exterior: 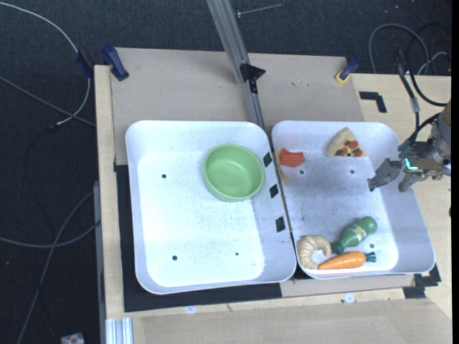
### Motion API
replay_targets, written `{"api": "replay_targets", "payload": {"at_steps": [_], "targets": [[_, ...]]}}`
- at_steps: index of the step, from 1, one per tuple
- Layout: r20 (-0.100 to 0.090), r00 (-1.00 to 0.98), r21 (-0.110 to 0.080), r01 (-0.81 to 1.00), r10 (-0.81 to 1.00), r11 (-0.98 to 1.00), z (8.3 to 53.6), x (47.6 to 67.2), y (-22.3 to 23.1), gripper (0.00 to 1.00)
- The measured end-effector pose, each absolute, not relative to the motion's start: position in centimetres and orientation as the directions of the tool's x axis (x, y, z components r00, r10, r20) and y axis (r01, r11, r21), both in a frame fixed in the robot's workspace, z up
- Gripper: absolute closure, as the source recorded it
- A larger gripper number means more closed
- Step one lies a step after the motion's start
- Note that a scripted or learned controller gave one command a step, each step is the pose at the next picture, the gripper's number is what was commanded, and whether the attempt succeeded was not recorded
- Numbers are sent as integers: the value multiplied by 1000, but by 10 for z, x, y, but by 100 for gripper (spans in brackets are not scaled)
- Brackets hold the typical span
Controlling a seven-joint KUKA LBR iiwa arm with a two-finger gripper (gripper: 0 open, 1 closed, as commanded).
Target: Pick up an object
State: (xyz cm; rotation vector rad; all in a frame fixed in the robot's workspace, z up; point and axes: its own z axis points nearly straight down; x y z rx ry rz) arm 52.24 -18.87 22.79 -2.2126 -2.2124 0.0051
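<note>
My gripper [393, 180] hangs over the right side of the right bin [326, 199], near its right wall. Its fingers are spread open with nothing between them. A pizza slice [346, 144] lies up and to the left of it, near the bin's far edge. A small orange-red piece [290, 157] rests at the bin's far left. Along the near edge lie a tan croissant-like pastry [314, 249], a green bottle [355, 233] and an orange carrot [343, 261], all well below the gripper.
A green bowl [233, 171] sits in the far right part of the left bin [179, 242]. A metal pole [231, 27] slants in from the top to the divider between the bins. Cables hang at the upper right.
</note>
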Motion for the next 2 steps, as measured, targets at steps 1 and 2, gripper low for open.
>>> {"api": "replay_targets", "payload": {"at_steps": [1, 2], "targets": [[6, 0, -6, 1000, 1000, 0, 230, 523, -189, 0], [8, 0, -15, 1000, 1000, 0, 171, 515, -182, 0]]}}
